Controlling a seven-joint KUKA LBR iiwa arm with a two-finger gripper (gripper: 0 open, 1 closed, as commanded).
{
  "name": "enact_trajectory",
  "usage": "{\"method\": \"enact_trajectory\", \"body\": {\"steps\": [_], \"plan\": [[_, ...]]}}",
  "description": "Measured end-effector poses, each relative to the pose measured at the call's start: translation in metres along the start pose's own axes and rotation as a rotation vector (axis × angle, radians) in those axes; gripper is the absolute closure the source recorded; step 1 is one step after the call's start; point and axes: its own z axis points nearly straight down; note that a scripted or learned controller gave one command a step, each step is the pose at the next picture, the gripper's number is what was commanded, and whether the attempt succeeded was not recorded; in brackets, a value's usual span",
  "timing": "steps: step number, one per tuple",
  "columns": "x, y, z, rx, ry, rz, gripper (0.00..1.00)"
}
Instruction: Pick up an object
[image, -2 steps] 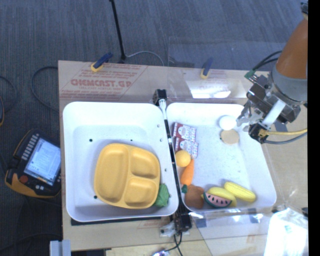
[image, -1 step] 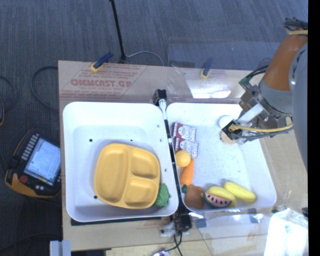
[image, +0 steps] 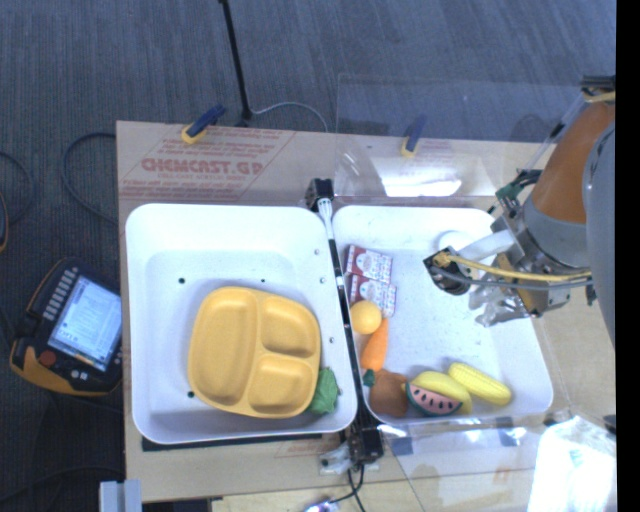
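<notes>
The right bin holds a red and white packet, a small yellow ball, an orange carrot, a brown piece, a watermelon slice and a yellow corn cob. My gripper hangs over the right side of this bin, above bare white floor, to the upper right of the corn cob and apart from every object. Nothing shows in it. A black round part with a yellow cable sticks out from the wrist toward the left.
The left bin holds a yellow divided plate with a green leafy piece tucked at its lower right corner. A black divider runs between the bins. A teach pendant lies on the floor at left.
</notes>
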Motion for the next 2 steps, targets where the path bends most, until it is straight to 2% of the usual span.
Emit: {"method": "enact_trajectory", "body": {"steps": [1, 2], "plan": [[-0.021, 0.066, 0.011, -0.001, 0.0, -0.061, 1.0], [-0.028, 0.088, 0.025, 0.001, -0.001, -0.342, 1.0]]}}
